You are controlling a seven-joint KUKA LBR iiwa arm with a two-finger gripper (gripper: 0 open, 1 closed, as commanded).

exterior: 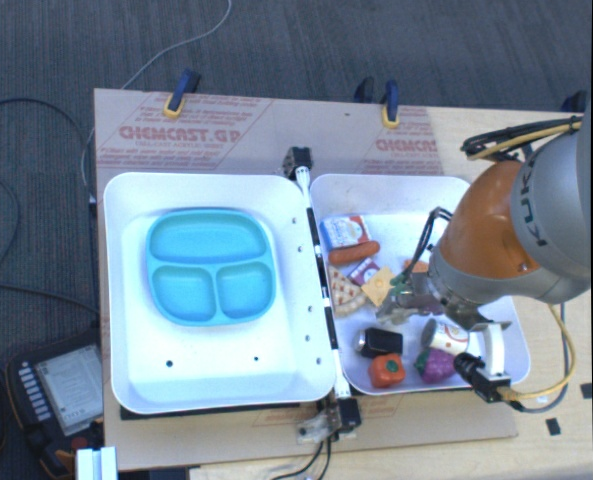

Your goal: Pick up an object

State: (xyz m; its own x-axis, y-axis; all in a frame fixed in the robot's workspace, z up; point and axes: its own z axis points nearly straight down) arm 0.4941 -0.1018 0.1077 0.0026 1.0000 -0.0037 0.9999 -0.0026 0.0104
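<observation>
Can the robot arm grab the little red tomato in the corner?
Probably yes. The tomato lies uncovered near the right bin's front edge, with the gripper just above it. The black block and purple toy sit close by.

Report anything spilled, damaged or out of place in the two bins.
Nothing stands out. The blue tray lies flat in the left bin; the toy foods sit loosely heaped inside the right bin, none over the rim.
</observation>
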